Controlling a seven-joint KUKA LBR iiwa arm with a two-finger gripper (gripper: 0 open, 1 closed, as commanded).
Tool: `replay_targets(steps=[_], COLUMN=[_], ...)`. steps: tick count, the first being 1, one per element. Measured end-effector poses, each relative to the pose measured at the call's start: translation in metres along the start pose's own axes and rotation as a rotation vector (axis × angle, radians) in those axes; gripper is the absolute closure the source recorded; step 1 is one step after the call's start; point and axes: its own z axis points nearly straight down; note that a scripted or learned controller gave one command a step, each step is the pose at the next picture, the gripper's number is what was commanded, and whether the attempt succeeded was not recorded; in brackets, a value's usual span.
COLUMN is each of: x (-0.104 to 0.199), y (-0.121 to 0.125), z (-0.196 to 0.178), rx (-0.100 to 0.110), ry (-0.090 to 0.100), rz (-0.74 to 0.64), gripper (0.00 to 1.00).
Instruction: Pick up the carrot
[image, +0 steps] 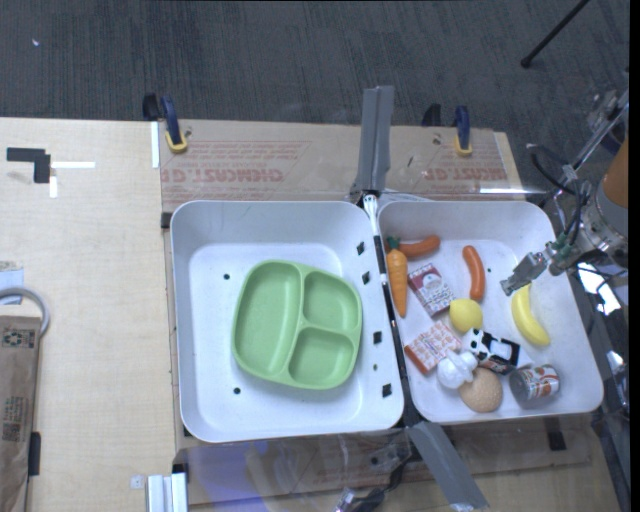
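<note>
Right bin (566, 402), near edge: a can (534, 383), a brown bun (482, 392), a small white figure (454, 371) and a black-and-white toy (494, 349). Middle: two red-and-white packets (431, 346), a lemon (466, 316), a banana (528, 318). Far part: two sausages (473, 272) — and the carrot (398, 280), lying lengthwise against the bin's left wall, green top pointing away. Left bin (200, 300): one green divided plate (297, 324), its compartments bare. Gripper (527, 270): at the right bin's right side, above the banana and well apart from the carrot; whether its fingers are spread or pressed together cannot be told here — nothing seen between them. Progress, judged: carrot untouched in its bin, so approach, grasp and lift all remain. Beyond the bins, cardboard (250, 160) is clamped to the surface (80, 280).
</note>
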Motion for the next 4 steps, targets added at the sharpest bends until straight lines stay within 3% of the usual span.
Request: replay_targets(steps=[1,2,3,4], x=[-0.011,0.062,0.061,0.168], y=[0.003,-0.002,-0.002,-0.026], z=[0.110,0.110,0.101,0.011], rx=[-0.002,-0.001,-0.003,0.001], ry=[-0.002,0.000,-0.001,-0.001], rz=[-0.401,-0.304,-0.300,0.158], gripper=[0.00,0.00,1.00,1.00])
